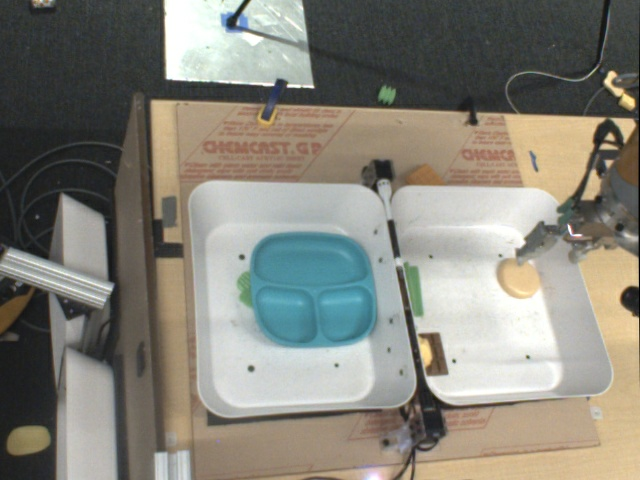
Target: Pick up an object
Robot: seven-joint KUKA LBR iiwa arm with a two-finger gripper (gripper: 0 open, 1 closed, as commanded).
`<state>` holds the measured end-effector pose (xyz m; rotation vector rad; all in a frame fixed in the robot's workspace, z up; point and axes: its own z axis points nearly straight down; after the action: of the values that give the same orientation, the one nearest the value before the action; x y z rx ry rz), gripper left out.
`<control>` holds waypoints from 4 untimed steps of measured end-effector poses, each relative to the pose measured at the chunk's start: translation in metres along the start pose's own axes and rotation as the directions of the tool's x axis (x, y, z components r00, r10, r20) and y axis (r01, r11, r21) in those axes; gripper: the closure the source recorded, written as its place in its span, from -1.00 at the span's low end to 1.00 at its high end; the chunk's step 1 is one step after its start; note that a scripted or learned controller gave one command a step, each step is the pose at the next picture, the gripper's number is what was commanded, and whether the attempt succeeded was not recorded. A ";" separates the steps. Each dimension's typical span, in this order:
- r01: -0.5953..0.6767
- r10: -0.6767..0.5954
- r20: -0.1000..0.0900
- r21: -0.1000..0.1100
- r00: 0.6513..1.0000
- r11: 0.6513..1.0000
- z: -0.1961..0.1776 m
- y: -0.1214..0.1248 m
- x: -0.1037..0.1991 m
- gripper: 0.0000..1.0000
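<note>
While my gripper [532, 245] hovers at one o'clock of the tan round object [519, 280] in the right bin [570, 368], nothing is lifted; grip state I cannot tell.

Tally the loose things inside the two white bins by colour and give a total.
Blue: 1, the divided tray in the left bin
Green: 1, a piece sticking out from under the tray's left edge
Tan: 1, the round object in the right bin
Total: 3
</note>
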<state>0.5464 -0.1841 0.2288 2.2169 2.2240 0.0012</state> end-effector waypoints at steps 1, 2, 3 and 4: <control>-0.001 0.001 0.002 -0.006 1.000 1.000 0.131 0.026 -0.021 -1.00; -0.001 0.001 0.002 -0.011 1.000 1.000 0.119 0.028 -0.021 1.00; -0.001 0.001 0.001 -0.010 1.000 1.000 0.120 0.028 -0.021 -1.00; -0.003 0.003 -0.001 0.000 1.000 1.000 0.102 0.015 -0.016 -1.00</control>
<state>0.5616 -0.1996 0.1271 2.2208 2.2202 0.0023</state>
